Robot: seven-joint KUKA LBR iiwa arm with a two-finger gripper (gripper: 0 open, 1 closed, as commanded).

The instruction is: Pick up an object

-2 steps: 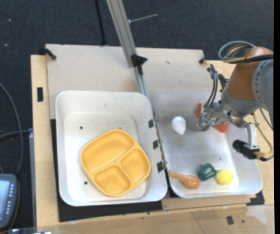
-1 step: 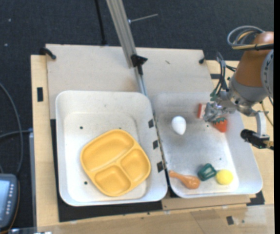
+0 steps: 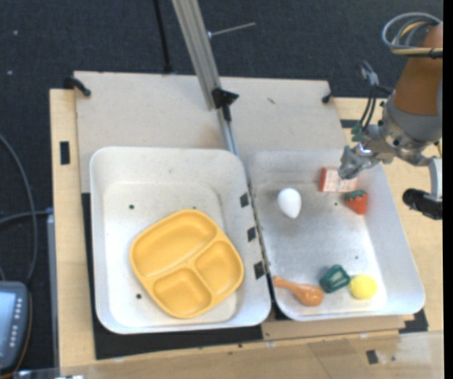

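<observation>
Gripper hung over the far right part of the right bin, its fingertips right at the top edge of a small pink block; whether they were open or clamped on it could not be told. Just beside the block lay a red strawberry-like piece. A white egg sat nearer the bin's middle. Along the near edge lay an orange drumstick shape, a green piece and a yellow lemon. In the left bin rested a yellow divided plate.
</observation>
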